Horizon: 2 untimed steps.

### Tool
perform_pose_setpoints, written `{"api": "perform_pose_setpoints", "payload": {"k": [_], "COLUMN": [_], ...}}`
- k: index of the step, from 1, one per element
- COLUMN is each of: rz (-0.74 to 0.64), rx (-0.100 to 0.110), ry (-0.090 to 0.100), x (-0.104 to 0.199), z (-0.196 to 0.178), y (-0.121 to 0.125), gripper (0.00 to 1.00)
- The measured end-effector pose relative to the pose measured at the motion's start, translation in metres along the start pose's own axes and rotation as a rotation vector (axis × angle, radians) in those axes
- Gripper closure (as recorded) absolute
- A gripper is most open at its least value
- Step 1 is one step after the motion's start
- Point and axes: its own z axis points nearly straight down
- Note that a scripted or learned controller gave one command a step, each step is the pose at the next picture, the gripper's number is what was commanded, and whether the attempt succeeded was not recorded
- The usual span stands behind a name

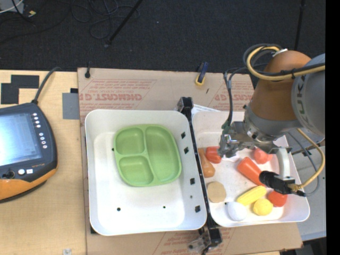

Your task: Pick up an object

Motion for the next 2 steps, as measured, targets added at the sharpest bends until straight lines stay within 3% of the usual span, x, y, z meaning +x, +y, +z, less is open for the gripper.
{"api": "perform_pose_setpoints", "payload": {"k": [1, 2], "rz": [0.0, 0.004], "rx": [-0.001, 0.004], "ry": [-0.002, -0.002], "x": [-0.008, -0.007], "z": [-0.017, 0.003], "y": [0.009, 0.002], "gripper": [1.0, 1.0]}}
